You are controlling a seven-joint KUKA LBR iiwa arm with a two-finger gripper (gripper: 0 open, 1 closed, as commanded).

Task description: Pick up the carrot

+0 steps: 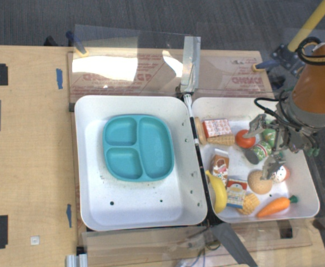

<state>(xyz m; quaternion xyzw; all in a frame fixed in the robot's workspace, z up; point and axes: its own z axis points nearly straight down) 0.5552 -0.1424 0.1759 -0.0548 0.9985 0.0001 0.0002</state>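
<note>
Wooden counter [23, 149] carries two white bins. Left bin [90, 199]: teal divided plate [138, 148]. Right bin [306, 196]: banana [217, 191] by the left wall, small carton [216, 128] up top, tomato [245, 139] right of it, corn cob [250, 203] low. Carrot [274, 206] lies near the front right corner, green top pointing right, nothing touching it. Gripper [275, 146] hangs over the bin's right half, well above the carrot; can't tell if jaws are spread or pressed together.
</note>
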